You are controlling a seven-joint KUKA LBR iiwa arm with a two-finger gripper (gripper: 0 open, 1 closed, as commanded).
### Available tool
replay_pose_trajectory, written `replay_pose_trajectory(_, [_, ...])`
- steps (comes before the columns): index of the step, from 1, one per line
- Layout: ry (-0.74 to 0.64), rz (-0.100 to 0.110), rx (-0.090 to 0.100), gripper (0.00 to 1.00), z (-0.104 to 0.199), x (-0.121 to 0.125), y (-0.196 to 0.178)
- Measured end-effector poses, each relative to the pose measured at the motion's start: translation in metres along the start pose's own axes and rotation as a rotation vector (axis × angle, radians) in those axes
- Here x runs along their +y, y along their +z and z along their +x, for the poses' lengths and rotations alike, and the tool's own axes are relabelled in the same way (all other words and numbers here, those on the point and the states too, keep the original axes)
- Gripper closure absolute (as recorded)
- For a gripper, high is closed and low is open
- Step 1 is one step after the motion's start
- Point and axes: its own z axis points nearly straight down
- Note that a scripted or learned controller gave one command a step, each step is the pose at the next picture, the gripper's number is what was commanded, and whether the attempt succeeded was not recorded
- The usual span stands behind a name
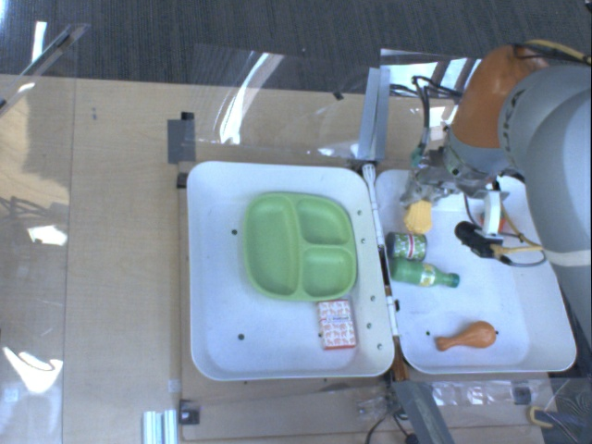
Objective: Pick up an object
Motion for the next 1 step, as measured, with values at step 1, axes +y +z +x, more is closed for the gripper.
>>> replay_pose_trajectory(1, [-0.114, -0.001, 0.003, 1.0, 0.0448, 0.0057, -0.0916])
